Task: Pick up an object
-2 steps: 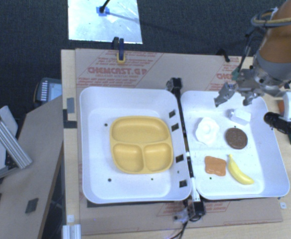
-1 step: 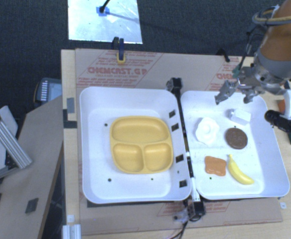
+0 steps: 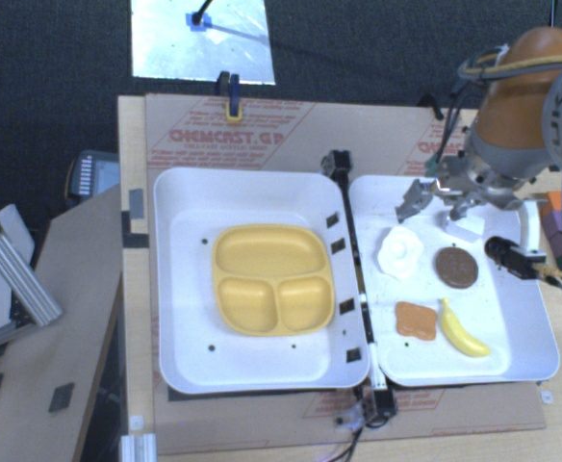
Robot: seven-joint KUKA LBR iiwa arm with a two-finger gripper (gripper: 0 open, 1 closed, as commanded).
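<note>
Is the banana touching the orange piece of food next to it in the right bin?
Apart. The camera view shows a narrow strip of white bin floor between the banana and the orange food piece; their edges come close near the banana's upper end but do not meet.

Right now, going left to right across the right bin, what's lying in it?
White lump → orange slab → brown disc, with the banana at about the same place across, nearer the front.

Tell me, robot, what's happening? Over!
Pincer above right bin's far end, holding nothing. White lump, brown disc, orange piece, banana lying free. Nothing blocking.
</note>
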